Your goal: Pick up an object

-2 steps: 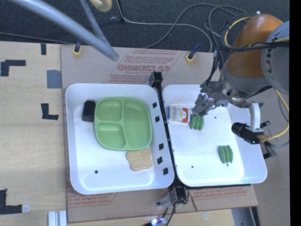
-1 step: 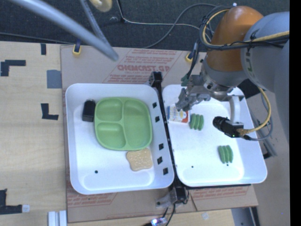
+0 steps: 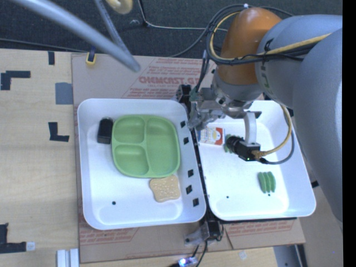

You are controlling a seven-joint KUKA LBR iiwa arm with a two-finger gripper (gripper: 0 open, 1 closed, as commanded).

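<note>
Tool over the right bin, nothing lifted yet

Tool point(image 3: 214, 128) hovers by the small carton point(image 3: 212, 136), upper centre; grip state unclear, pick not done.

Two white bins point(image 3: 92, 204) are set side by side on a brown cardboard sheet point(image 3: 161, 79) over the wooden bench point(image 3: 33, 166).

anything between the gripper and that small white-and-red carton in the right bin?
Nothing visible. The gripper sits at the right bin's upper left corner, directly over the white-and-red carton, which shows just below it. The green pod lies apart, lower right, well off that path.
</note>
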